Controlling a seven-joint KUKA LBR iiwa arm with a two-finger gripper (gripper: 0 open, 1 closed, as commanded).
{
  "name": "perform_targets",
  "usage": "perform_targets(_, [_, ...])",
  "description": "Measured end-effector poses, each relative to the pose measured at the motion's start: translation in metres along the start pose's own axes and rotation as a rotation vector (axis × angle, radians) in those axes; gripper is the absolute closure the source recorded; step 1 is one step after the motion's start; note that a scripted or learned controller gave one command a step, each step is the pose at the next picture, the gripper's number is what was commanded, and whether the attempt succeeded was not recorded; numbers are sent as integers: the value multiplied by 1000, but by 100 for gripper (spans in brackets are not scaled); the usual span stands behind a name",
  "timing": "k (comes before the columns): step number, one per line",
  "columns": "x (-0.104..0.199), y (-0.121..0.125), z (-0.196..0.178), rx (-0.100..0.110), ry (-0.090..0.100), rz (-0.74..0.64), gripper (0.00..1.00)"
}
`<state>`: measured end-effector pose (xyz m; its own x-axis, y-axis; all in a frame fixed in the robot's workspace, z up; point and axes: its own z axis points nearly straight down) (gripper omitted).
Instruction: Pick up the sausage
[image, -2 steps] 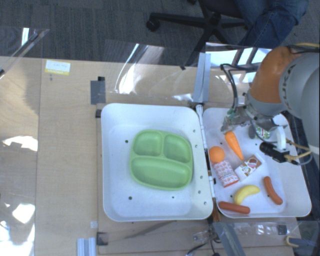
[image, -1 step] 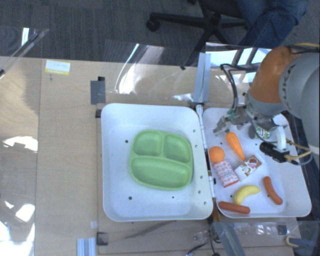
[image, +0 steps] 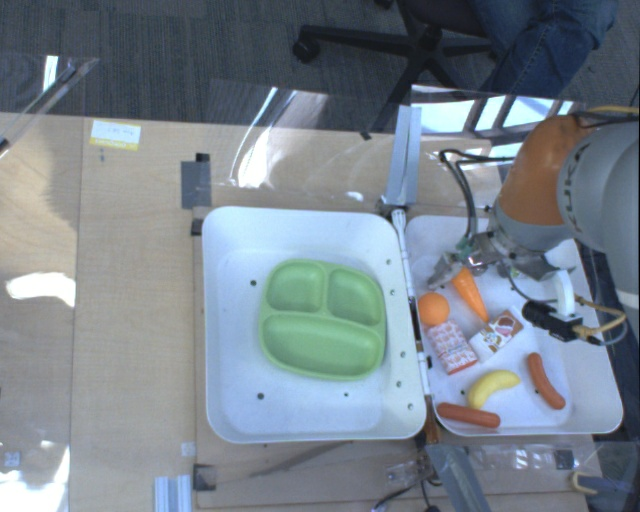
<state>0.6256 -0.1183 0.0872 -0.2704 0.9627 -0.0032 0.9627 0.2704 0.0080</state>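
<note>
Sausage (image: 546, 381): you will find it lying flat on the floor of the right bin (image: 600, 415), toward that bin's near right corner, slanted, touching nothing and untouched; a second, similar reddish piece (image: 469, 415) lies along the near rim of the same bin, and you cannot tell from this view which of the two the task means, so both count as candidates. Neighbours: a banana (image: 494, 386) between the two, just beside the lower piece; a small red and white carton (image: 497, 334) and a red patterned packet (image: 453, 347) further in; an orange (image: 433, 308) against the divider; a carrot (image: 469, 292) at the far side. Tool (image: 472, 257): it sits low over the far part of the right bin, beside the carrot's top end and well apart from either sausage; whether it is spread or closed you cannot tell, since the wrist and cabling cover it. Left bin (image: 230, 400): carries a green divided plate (image: 323, 318), nothing on it. Worktop (image: 130, 330): bare pale wood around both bins. Progress, as a judgement: nothing of the pick is done; approach over the sausage, descent, closing and lift all remain.
</note>
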Motion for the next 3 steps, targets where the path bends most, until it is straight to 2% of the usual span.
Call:
perform_targets(1, [-1, 4, -14, -10, -5, -2, 100])
perform_targets(2, [-1, 4, -14, -10, -5, -2, 0])
perform_targets(3, [0, 6, -27, -18, -8, -5, 100])
